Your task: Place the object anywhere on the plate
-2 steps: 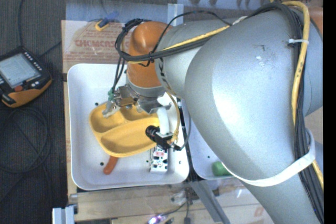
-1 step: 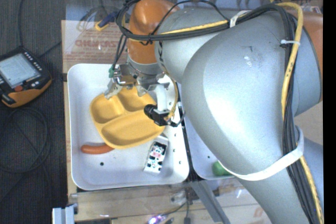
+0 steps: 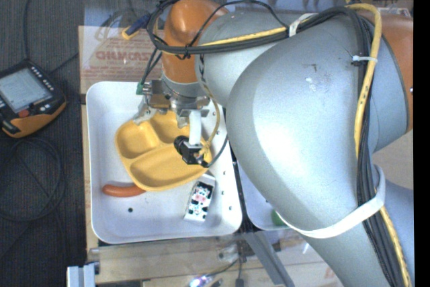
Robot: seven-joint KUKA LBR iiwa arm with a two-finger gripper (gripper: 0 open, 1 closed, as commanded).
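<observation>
Left bin point(image 3: 111, 218), front edge: a small carton point(image 3: 199, 201) printed with black-and-white cow markings lies flat on the bin floor near the front right corner. It sits just off the plate's front rim and is not on the plate.

Further in, front left: an orange sausage point(image 3: 121, 190) lies on the bin floor. Its right end meets the plate's rim or runs under it; the contact cannot be confirmed at this angle. It is not on the plate either.

Centre of the left bin: a yellow divided plate point(image 3: 138, 138), tilted slightly, its compartments bare where visible.

Over the plate's back right portion: the gripper point(image 3: 173, 119), pointing down, close above the plate surface. Whether it is open or closed cannot be told; nothing is seen held.

Right bin point(image 3: 254, 201): largely covered by the arm. A small green item point(image 3: 277, 217) shows at the arm's edge, possibly a toy; too hidden to identify.

Behind the bins: a cardboard sheet point(image 3: 114, 57) with red lettering.
</observation>
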